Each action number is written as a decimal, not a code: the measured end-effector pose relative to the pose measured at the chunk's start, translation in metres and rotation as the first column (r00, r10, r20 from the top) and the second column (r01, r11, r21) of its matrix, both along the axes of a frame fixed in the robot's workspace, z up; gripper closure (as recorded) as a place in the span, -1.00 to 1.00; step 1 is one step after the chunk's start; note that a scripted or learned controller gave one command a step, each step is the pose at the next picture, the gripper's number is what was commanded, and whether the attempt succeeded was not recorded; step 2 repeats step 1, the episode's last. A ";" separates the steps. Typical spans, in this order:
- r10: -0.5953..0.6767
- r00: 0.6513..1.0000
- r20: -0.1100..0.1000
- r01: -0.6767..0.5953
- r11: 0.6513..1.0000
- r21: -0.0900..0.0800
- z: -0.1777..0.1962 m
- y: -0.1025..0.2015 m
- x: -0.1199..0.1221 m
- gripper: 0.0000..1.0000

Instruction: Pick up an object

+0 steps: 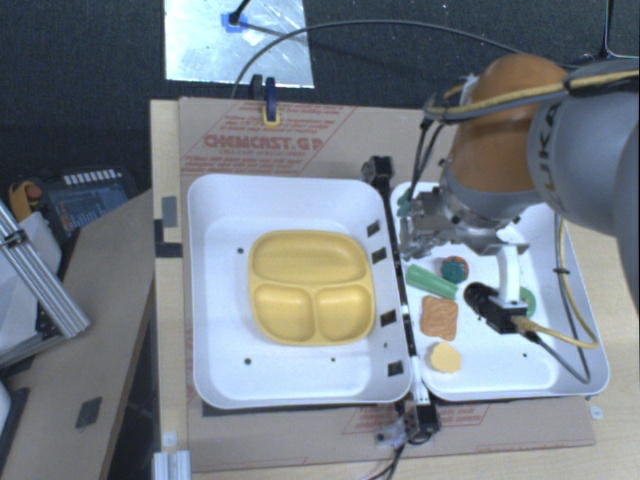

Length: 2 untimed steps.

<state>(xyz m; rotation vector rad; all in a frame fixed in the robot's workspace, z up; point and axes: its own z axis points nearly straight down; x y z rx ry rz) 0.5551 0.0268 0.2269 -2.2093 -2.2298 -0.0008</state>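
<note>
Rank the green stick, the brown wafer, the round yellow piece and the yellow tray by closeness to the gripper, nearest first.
Measured from the gripper:
1. green stick, just below it in the right bin
2. brown wafer, lower down
3. round yellow piece, near the bin's front
4. yellow tray, left bin

Left shallow white plastic bin (215, 268) holds a yellow three-compartment plastic tray (310, 286), sitting flat near its middle. Both bins sit on a brown cardboard sheet with red print (265, 133) on the counter. A shiny silver foil square (235, 28) lies behind it, and angled aluminium extrusion (35, 278) at far left.
</note>
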 end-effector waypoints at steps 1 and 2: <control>0.000 1.000 0.000 0.000 1.000 0.000 0.001 0.040 -0.031 1.00; 0.000 1.000 0.000 0.000 1.000 0.000 0.001 0.040 -0.031 1.00</control>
